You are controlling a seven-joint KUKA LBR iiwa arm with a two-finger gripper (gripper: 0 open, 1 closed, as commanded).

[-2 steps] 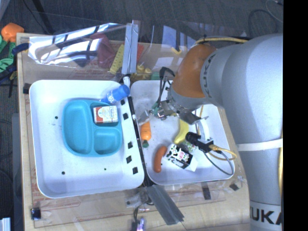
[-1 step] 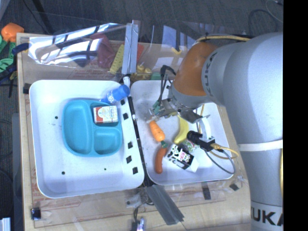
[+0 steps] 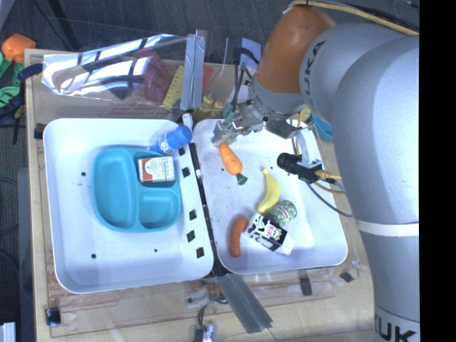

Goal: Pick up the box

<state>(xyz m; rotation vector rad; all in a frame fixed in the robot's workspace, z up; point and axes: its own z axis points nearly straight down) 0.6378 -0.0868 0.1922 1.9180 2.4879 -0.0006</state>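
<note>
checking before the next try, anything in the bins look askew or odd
The small carton sits in a compartment of the blue divided tray, left bin. A black-and-white box lies tilted in the right bin, beside the banana. Nothing is spilled.

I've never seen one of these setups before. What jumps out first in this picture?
The huge grey arm with its orange band fills the right side, its end effector hovering above a carrot at the top of the right bin. In the left bin, a bright blue divided tray holds a small red-and-white box. A yellow banana lies mid right bin.
</note>
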